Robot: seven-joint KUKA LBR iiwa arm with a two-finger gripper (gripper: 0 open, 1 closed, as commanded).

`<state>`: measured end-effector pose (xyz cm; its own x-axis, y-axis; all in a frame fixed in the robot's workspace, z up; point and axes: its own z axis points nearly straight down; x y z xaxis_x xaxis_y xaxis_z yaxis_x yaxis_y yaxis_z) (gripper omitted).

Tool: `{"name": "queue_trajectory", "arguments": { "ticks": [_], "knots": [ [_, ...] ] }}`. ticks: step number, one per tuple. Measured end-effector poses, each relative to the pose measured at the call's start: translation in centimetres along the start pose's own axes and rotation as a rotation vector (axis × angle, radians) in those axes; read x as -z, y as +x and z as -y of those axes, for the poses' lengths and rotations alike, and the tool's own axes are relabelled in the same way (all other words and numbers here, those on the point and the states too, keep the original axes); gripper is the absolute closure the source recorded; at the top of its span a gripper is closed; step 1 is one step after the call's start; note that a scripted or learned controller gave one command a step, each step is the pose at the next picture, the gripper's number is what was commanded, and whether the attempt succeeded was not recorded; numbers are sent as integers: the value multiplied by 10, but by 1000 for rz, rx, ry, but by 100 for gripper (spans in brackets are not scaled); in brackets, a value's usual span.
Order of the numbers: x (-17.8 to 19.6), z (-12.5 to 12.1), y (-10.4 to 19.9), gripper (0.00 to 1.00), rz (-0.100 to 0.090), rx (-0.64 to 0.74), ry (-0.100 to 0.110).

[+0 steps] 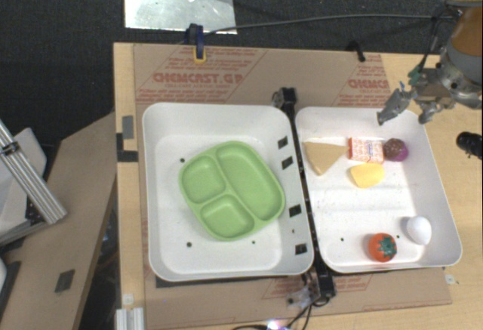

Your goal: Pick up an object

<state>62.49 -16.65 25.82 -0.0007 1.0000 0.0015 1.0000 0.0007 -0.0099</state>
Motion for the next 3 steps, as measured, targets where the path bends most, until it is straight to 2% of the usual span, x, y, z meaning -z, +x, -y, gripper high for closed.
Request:
{"name": "queue_trajectory", "arguments": {
  "ticks": [1, 3],
  "knots": [
    [8, -2, 1, 0, 2, 3, -12],
    [-117, -4, -5, 0, 1, 1, -7]
  ]
}}
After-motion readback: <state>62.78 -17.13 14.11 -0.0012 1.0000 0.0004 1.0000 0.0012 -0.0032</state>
